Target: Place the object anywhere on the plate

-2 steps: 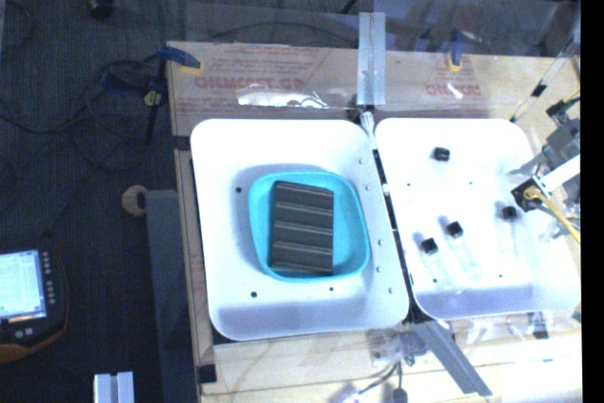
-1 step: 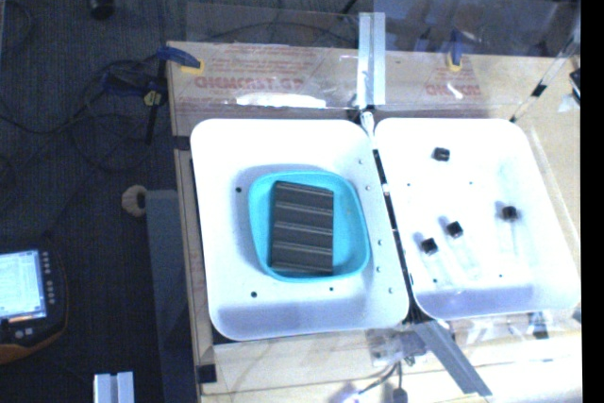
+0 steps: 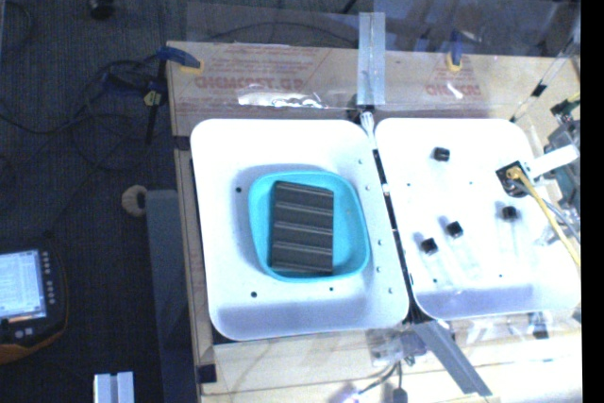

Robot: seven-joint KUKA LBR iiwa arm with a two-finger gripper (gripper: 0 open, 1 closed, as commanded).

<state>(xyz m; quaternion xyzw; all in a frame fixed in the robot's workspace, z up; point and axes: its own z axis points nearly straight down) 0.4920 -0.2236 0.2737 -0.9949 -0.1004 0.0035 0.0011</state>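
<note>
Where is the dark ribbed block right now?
The dark ribbed block lies flat on the blue plate, in the middle of the left bin in the camera view.

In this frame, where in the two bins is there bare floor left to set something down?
Left bin: white floor rings the blue plate, widest along the near and left walls; the dark ridged block covers most of the plate. Right bin: bare middle and near strip; small black pieces dot it.
</note>
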